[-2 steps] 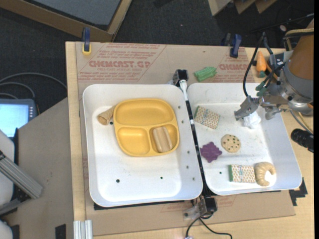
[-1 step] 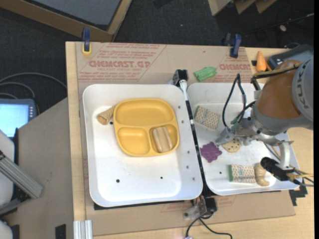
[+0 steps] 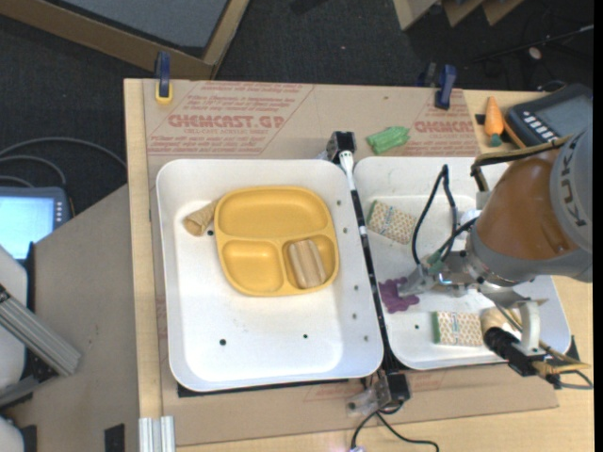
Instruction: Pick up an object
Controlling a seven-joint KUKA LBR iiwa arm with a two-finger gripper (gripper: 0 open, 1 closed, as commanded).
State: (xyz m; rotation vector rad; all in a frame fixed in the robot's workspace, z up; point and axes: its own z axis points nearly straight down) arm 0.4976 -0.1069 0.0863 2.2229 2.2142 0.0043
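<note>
My gripper (image 3: 420, 283) reaches down into the right bin (image 3: 415, 172), at its left side. A small purple object (image 3: 393, 295) lies right at the gripper's tip; whether it sits between the fingers cannot be made out. A pale patterned packet (image 3: 391, 221) lies further back in the same bin. A second patterned packet (image 3: 458, 329) rests near the front, to the right of the gripper. The arm hides the right part of this bin.
The left bin (image 3: 264, 347) holds a yellow divided plate (image 3: 273, 217) with a tan block (image 3: 303, 263) in its front right compartment. A tan piece (image 3: 199, 219) leans against the plate's left edge. A green object (image 3: 387, 139) and an orange one (image 3: 493, 117) lie on the bench behind the bins.
</note>
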